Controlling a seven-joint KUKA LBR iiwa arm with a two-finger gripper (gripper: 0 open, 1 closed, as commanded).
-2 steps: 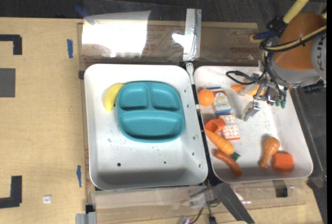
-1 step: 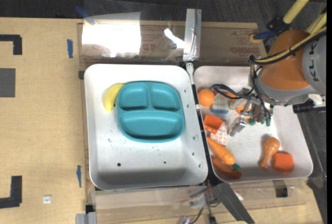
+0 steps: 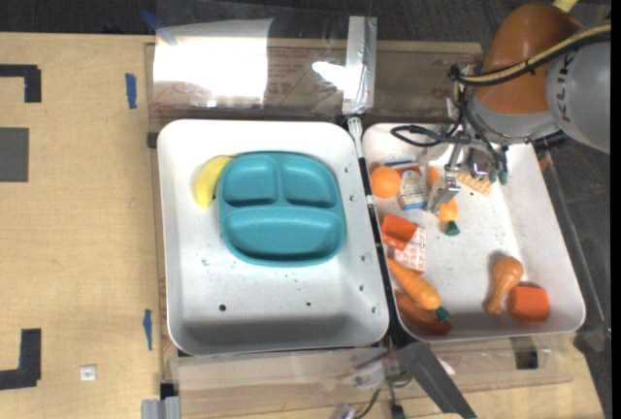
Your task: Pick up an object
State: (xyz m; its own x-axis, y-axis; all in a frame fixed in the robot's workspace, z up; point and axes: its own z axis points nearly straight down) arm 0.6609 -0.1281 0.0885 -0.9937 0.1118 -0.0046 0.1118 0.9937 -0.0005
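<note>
Camera view | hand (image 3: 456, 182) over right bin (image 3: 543, 242) back edge | bare floor mid-bin

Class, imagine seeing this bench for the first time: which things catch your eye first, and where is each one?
The big teal divided plastic plate fills the middle of the left white bin, with a yellow banana peeking out at its left edge. In the right white bin lies bright toy food: an orange ball, a carrot and a brown drumstick. The grey arm's gripper hangs over that bin's upper part.

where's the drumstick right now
The drumstick lies in the right bin, near its front right corner, touching the red block just beside it.
</note>
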